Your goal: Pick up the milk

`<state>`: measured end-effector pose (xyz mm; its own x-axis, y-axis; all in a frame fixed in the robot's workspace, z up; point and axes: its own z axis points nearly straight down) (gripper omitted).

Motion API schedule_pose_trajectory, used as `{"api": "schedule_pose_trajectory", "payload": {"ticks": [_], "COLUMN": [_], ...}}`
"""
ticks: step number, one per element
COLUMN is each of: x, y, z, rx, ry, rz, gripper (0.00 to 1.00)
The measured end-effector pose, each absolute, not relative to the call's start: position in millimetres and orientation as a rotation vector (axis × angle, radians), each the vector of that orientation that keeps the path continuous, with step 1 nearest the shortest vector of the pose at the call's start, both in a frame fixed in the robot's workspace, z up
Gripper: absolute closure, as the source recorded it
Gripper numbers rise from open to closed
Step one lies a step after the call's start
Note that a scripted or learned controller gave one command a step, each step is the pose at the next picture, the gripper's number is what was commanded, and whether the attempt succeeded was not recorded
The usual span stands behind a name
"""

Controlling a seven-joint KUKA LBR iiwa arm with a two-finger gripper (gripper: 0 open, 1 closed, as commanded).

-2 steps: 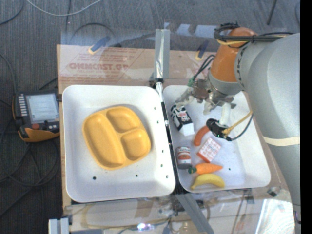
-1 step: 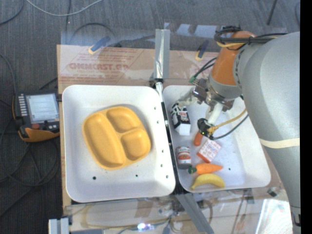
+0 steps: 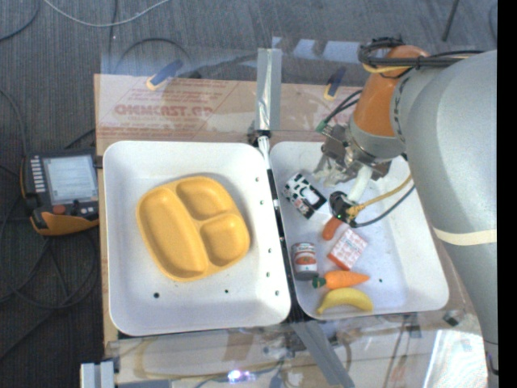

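Gripper (image 3: 339,180) sits over the upper part of the right bin (image 3: 420,293), hanging under the orange wrist band, and from my seat I cannot tell whether it is open or closed; nothing shows clearly enough there to call it. I see nothing held in it. What I take for the milk (image 3: 304,194), a small carton with black and white cow patches, lies on its side in the upper left corner of that bin, close against the wall it shares with the left bin (image 3: 121,217). It lies just to the gripper's left and slightly below in the view, near but apart as far as I can judge. Its long axis runs on a diagonal, from upper left down to lower right. Below it lie a small can (image 3: 304,259), a red and white box (image 3: 348,248), a carrot (image 3: 346,280) and a banana (image 3: 346,301), all well clear of the carton. My read is that the coming move is a short shift left with the wrist turned to close across the carton's narrow side.
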<state>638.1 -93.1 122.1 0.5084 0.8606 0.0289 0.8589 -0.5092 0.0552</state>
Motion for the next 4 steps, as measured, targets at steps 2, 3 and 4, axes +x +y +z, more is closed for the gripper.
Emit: {"api": "schedule_pose_trajectory", "payload": {"ticks": [2, 3, 4], "x": [641.6, 651.7, 634.4], "y": [-71, -6, 29], "z": [211, 182, 183], "rx": [2.899, 2.862, 2.881], "ry": [1.204, 1.294, 1.251], "rz": [-0.009, -0.010, -0.010], "gripper": [0.00, 0.00, 0.00]}}
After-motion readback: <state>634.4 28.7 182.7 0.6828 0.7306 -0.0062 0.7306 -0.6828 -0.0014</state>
